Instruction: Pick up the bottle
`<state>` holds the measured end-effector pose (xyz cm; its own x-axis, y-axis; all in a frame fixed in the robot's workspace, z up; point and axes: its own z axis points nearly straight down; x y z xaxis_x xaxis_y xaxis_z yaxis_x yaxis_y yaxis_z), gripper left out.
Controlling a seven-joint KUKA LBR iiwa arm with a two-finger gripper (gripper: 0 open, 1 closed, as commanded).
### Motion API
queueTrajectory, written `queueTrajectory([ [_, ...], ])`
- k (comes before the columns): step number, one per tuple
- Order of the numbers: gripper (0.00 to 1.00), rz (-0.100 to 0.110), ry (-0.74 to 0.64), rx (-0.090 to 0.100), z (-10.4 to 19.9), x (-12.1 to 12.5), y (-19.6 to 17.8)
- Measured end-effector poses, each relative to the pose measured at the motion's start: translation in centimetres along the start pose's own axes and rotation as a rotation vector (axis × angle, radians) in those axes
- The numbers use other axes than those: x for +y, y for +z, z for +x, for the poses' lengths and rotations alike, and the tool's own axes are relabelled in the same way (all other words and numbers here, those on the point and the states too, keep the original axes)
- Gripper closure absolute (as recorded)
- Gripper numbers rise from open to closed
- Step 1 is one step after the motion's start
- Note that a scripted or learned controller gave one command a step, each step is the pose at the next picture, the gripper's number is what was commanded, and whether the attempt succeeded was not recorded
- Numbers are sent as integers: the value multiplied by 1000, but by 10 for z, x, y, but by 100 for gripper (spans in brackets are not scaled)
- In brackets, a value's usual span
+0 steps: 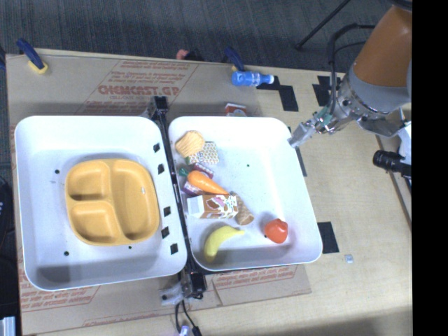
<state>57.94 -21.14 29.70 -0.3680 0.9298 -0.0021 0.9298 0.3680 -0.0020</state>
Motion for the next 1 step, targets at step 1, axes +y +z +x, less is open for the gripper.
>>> queueTrajectory([
  [1,100,3,407,5,11,-27,17],
])
